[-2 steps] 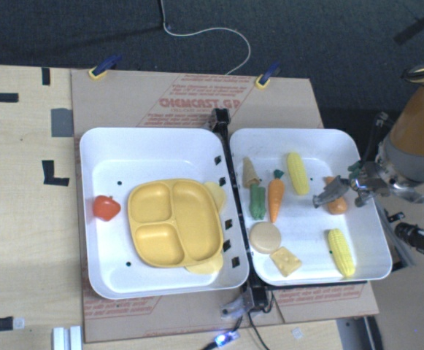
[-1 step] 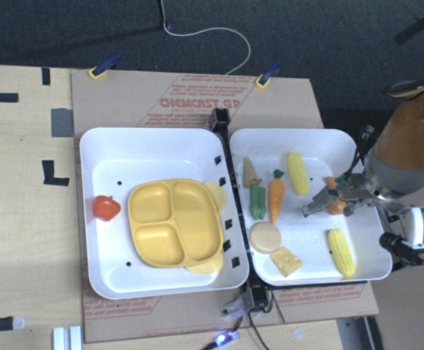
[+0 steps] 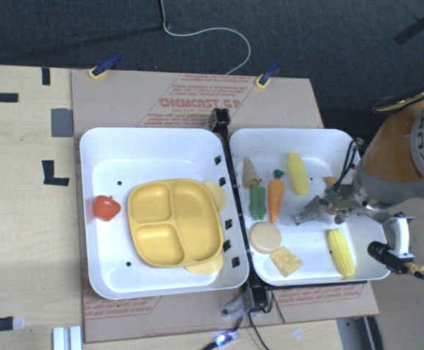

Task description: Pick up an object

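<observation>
Here the arm (image 3: 398, 152) comes in from the right and its body is cut off by the frame, so much of the wrist is hard to read. The gripper (image 3: 310, 211) is low in the right bin (image 3: 310, 138), pointing left; whether the claw is spread or closed, I cannot tell, because the dark metal parts blur together. Nothing is seen between its tips.

In the right bin, one corn cob (image 3: 297, 173) lies near the far wall and a second corn cob (image 3: 341, 251) near the front wall, just beside the gripper. The carrot (image 3: 275, 198) and a green piece (image 3: 257, 201) lie side by side left of the gripper, with bare floor between. A round cracker (image 3: 265, 237) touches the cheese wedge (image 3: 285, 261).

In the left bin (image 3: 109, 146), a yellow divided plate (image 3: 175, 221) takes the middle; a tomato (image 3: 106, 208) sits at the left wall.
</observation>
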Robot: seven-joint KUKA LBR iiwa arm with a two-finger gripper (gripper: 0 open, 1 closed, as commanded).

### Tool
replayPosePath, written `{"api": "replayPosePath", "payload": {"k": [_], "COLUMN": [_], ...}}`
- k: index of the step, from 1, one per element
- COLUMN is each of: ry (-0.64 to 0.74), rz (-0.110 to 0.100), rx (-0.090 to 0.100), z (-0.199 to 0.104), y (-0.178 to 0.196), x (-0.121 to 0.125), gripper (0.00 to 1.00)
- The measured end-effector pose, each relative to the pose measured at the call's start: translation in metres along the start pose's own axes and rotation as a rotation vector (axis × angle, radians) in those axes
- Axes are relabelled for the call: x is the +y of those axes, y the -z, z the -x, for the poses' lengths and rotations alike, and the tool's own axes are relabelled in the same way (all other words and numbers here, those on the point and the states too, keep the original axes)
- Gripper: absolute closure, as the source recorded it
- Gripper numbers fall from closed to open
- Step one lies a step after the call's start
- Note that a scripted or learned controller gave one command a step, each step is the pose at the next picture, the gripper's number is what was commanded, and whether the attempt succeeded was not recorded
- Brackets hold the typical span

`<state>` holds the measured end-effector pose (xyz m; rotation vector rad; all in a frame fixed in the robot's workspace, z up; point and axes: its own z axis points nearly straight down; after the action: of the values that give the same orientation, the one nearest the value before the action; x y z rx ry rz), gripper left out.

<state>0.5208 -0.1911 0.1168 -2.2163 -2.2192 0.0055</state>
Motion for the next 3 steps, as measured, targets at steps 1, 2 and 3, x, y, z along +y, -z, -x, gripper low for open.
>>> {"api": "replayPosePath", "payload": {"k": [1, 2, 3], "ry": [0.001, 0.000, -0.002], "rz": [0.004, 0.007, 0.008], "rx": [-0.002, -0.004, -0.002], "z": [-0.001, 0.000, 0.007], "y": [-0.034, -0.022, 0.027], "x": [0.000, 0.001, -0.006], "gripper": [0.00, 1.00, 1.00]}}
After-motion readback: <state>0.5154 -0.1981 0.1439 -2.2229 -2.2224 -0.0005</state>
